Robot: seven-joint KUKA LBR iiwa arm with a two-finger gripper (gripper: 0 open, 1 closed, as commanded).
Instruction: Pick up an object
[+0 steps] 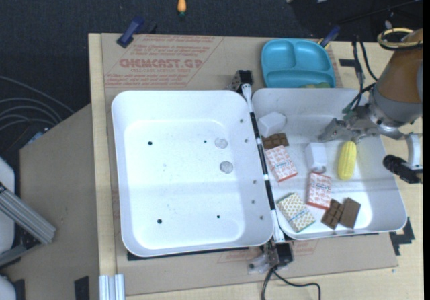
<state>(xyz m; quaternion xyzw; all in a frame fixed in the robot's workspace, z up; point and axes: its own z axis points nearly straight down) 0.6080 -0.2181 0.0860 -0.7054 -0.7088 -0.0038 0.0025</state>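
Approach step: tool [336, 132] hovers in right bin [302, 100] beside corn [347, 159]; finger state unclear, apparently holding nothing. Next: descend, close.

You are looking at an evenly, brightly lit bench, with light coming from overhead and washing out the left bin [181, 171] so that its floor is glaring almost pure white and its far wall is casting only a faint grey shadow. The right bin [376, 214] is showing soft, short shadows beside its contents. Fine detail is blurring slightly throughout, and the dark floor at the far side is falling into murky, grainy shade.
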